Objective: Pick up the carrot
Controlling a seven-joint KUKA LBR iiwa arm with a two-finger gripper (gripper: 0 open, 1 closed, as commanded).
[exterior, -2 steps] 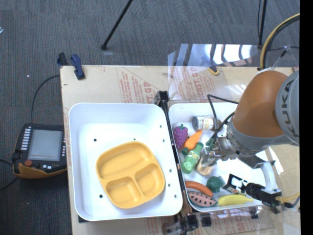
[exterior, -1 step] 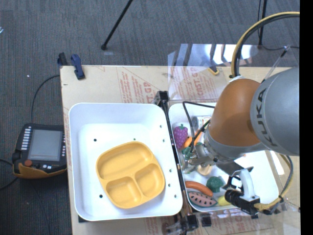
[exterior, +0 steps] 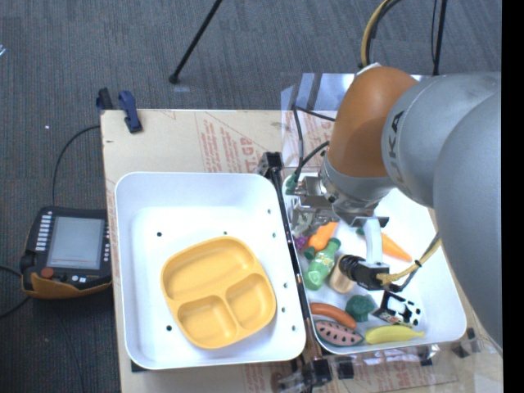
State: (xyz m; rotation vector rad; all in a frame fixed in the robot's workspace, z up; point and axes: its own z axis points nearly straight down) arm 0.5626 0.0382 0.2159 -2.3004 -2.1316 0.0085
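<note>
Gripper (exterior: pixel 315 211) down at right bin's (exterior: pixel 446 318) left edge | grip state: can't tell | carrot (exterior: pixel 323 235) lies just below it, beside green bottle (exterior: pixel 321 264) | not lifted yet, grasp and raise remain

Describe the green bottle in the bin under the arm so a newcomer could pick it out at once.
Start at the right bin, the one crowded with toy food, and look along its left wall near the divider. There the green bottle lies tilted, just below a small orange carrot piece and left of a tan cup. Its bright green body with a paler green cap sets it apart.
</note>
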